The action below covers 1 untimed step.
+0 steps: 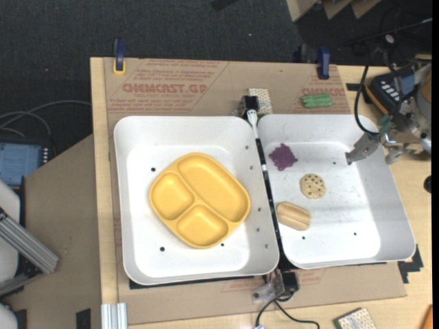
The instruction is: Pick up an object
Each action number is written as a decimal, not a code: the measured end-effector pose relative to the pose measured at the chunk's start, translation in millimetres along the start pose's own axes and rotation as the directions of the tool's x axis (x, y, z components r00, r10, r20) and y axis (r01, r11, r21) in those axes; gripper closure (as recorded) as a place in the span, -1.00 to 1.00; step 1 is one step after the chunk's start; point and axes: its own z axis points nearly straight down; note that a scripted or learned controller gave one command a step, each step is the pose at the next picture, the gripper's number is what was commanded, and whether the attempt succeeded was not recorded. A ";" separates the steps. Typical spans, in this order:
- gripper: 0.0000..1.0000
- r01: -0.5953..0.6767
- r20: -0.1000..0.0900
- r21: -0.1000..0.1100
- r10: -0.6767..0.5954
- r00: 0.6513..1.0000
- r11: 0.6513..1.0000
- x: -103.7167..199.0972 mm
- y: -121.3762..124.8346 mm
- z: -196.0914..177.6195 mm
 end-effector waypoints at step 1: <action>-1.00 0.003 -0.004 0.010 -0.003 1.000 1.000 32.8 4.3 124.7</action>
